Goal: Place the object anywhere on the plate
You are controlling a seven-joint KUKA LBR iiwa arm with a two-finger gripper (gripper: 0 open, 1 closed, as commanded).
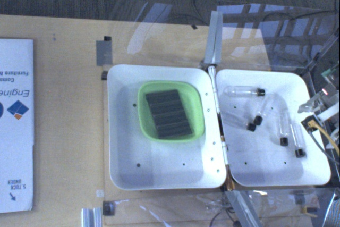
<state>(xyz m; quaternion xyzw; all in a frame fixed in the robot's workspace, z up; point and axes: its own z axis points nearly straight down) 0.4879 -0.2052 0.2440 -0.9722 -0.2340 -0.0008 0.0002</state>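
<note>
A wooden bench seen from above holds two shallow white bins side by side. The left bin (159,167) contains a square green plate (197,114) with a dark ribbed block (168,113) lying flat in its middle, tilted slightly. The right bin (265,170) holds several clear plastic tubes with black caps: one (243,92) near the top, a pair (257,117) crossing in the middle, and two (289,130) towards the right wall. At the right edge, some grey machinery (321,109) hangs over the right bin's rim, possibly the arm's gripper; whether it is open cannot be told. A white printed sheet (16,125) lies at far left.
</note>
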